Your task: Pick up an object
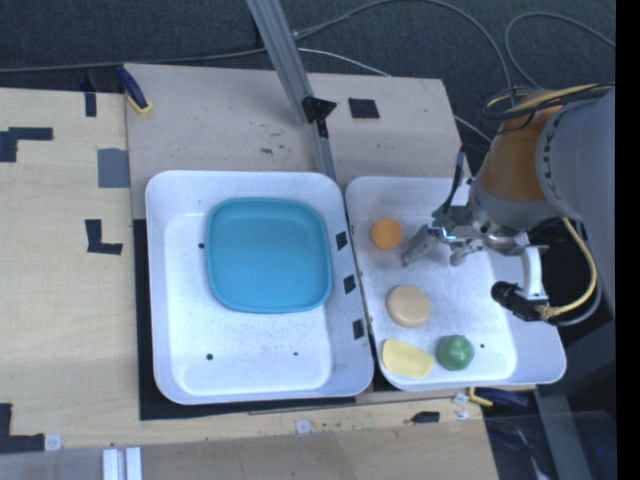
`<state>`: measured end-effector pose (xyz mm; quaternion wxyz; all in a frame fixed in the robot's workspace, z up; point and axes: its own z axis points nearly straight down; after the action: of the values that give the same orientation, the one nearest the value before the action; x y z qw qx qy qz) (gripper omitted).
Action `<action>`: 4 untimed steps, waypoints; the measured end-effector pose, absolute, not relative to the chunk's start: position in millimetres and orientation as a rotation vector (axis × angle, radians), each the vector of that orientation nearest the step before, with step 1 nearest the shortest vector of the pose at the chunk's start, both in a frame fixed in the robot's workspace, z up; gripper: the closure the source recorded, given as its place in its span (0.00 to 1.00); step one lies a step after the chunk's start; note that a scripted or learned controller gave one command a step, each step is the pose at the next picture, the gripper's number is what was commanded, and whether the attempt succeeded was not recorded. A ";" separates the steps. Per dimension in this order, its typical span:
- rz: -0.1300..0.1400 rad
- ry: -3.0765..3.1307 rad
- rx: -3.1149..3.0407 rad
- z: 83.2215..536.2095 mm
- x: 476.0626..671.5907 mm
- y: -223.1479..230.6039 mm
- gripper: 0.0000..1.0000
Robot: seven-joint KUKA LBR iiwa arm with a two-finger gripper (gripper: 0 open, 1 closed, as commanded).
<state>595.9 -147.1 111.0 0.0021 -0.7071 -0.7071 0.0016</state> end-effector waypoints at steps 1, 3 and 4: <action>0.000 -2.223 -2.221 89.2 596.3 -146.8 0.00; -0.003 -2.224 -2.223 161.6 596.8 -151.3 1.00; -0.003 -2.224 -2.223 223.6 596.0 -151.8 1.00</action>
<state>596.0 -151.8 223.6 -0.0016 -0.7069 -0.7073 -0.0011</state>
